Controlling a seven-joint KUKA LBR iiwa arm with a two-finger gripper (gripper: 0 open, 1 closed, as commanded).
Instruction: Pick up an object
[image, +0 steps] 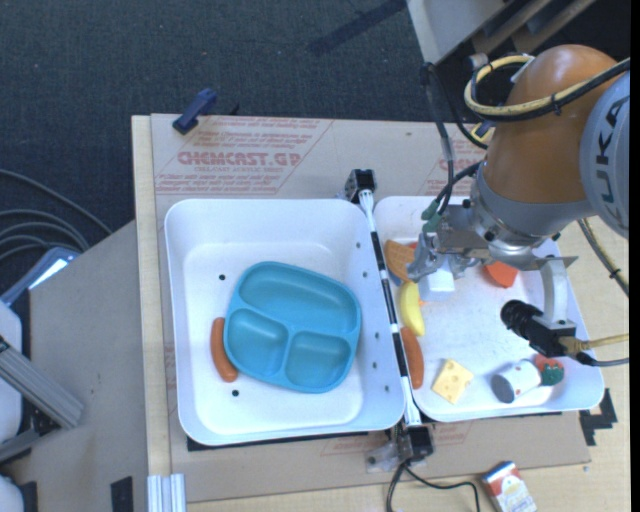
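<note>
The metal two-finger gripper (432, 272) hangs low in the right white bin (580, 400); I cannot tell its state. Just beside it lies the yellow plastic banana (410, 307), with an orange bread-like piece (400, 260) close by. Crowded so tightly against the bin's wall, I reckon a grasp may slip or snag the neighbour.
</note>
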